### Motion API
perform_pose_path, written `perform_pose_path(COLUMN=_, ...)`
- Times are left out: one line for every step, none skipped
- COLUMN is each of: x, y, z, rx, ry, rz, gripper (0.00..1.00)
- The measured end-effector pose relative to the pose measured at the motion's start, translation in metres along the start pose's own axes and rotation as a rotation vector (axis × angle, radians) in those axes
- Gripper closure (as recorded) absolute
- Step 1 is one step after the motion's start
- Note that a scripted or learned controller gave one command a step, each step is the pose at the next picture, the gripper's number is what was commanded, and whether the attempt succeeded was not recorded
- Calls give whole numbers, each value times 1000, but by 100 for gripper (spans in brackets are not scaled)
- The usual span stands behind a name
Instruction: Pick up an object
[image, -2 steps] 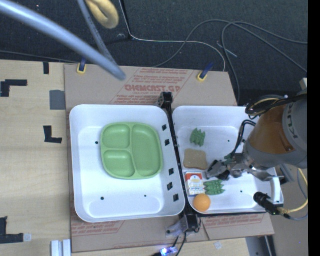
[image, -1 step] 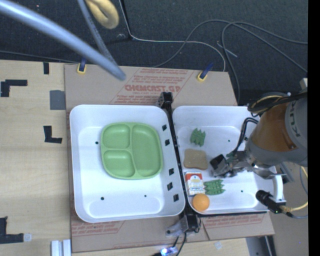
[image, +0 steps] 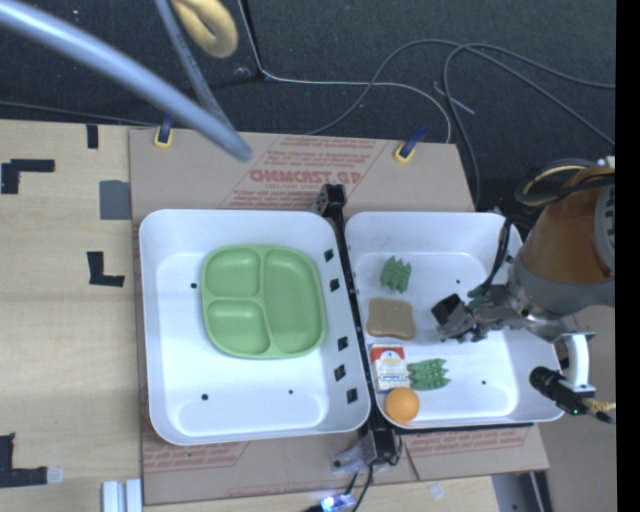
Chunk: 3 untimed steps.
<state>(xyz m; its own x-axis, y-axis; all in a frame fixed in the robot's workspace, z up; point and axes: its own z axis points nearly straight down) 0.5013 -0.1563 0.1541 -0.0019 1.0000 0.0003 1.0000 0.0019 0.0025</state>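
Left bin: green divided plate sits in it, nothing on the plate that I can see. Right bin: all the small objects lie on the floor, none lifted. Along its left side, back to front: a green knobbly piece, a tan slice that looks like toast, a small red-and-white carton with a green leafy piece just beside it, and an orange ball at the front edge. So the pick is not yet made, by my reading; choosing, closing on and raising an object all remain. My gripper sits low over the middle of the right bin, to the right of the toast and above the leafy piece, apart from both as far as I can judge. It is dark and seen at a slant; how wide it stands I cannot tell. Nothing shows in its grasp. Nearest candidates: toast or leafy piece.
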Motion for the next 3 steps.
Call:
perform_pose_path(x=-2, y=6, z=-43, rx=-1, ry=-1, rz=0, gripper=100)
perform_pose_path(x=8, y=10, z=-99, rx=-2, ry=-1, rz=-1, gripper=100)
perform_pose_path(x=61, y=1, z=-87, rx=5, ry=0, rz=-3, gripper=100)
